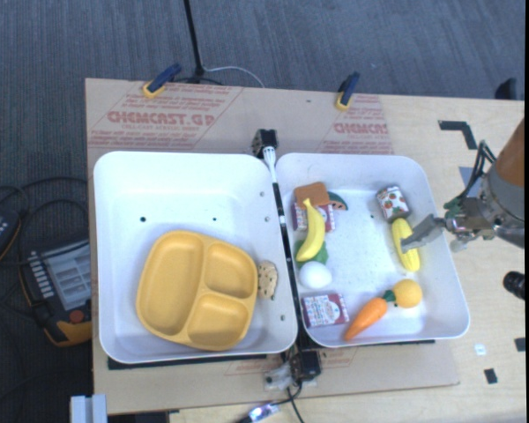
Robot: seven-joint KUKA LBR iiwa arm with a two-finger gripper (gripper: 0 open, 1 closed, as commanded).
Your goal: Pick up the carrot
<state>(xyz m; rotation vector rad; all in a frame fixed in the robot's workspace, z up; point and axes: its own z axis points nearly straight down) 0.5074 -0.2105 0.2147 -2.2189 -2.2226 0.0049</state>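
The orange carrot [365,317] with a green top lies tilted in the right bin [441,324], near its front wall, with its tip pointing to the front left. My gripper [426,230] hangs over the bin's right side, above a yellow oblong fruit [405,247]. It is well behind and to the right of the carrot and does not touch it. The arm reaches in from the right edge.
A small yellow-orange round fruit [407,293] sits against the carrot's top. A red packet [324,309], white egg [316,275], banana [312,230], brown box [311,196] and can [391,203] share the right bin. The left bin [159,183] holds a yellow divided plate [198,289] and a cookie [266,279].
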